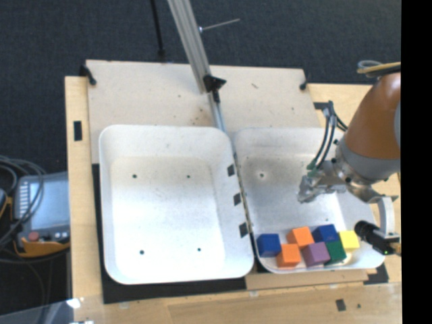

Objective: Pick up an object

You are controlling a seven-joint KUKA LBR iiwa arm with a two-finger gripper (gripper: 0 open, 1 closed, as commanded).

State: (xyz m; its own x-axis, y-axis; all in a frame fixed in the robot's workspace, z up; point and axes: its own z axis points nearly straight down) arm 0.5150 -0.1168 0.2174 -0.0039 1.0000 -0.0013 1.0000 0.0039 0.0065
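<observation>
Sitting side by side: two white bins (169, 204). Lying in the right one: seven blocks, counting two blue (268, 244), two orange (302, 235), one purple (314, 254), one green (337, 251), one yellow (349, 239).

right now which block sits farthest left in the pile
The lone blue block at the pile's left end, nearest the divider between the bins; the other blue one lies further right.

arm (378, 123): showing a rounded orange band above a grey wrist section | cables (329, 137): dark and greenish leads looping along the wrist's left side | hand (309, 191): appearing as a small grey metallic assembly, details blurring | side fitting (386, 211): showing a white bracket by a black cylinder
</observation>
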